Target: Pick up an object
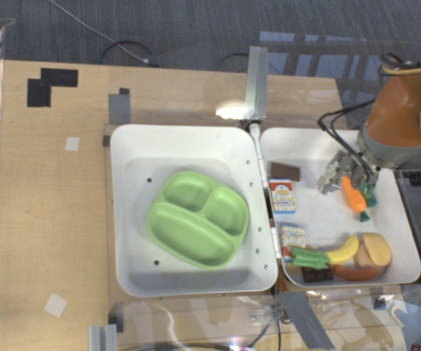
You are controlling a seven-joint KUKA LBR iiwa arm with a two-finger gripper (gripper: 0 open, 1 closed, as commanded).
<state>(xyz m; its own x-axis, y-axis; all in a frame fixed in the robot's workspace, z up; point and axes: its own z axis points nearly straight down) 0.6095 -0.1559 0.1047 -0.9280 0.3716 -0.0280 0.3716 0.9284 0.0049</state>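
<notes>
Currently the gripper (340, 175) hangs low over the upper right part of the right bin (408, 269), in the right of the frame, below the grey and orange arm (400, 119). Its metal fingers are seen end-on against the white floor, so whether they are spread or closed cannot be told, and nothing is visibly clamped between them.

The nearest candidate is the carrot (354, 195), a small orange piece with a green end, lying just to the lower right of the gripper, close to it or touching; contact cannot be confirmed. For a sound grasp, judge as follows: centre the fingers across the carrot's narrow width, not along its length, and descend until they straddle it before closing.

Further out, along the left wall of the same bin, lie a brown block (284, 171), a small carton (283, 195) and a second small packet (293, 235). At the lower edge sits a tight cluster: a banana (344, 251), a green piece (307, 257), a round bun (376, 249) and a dark item beneath. That cluster risks a multiple pick.

The left bin (134, 152) holds a green divided plate (198, 217), well apart from the gripper.
</notes>
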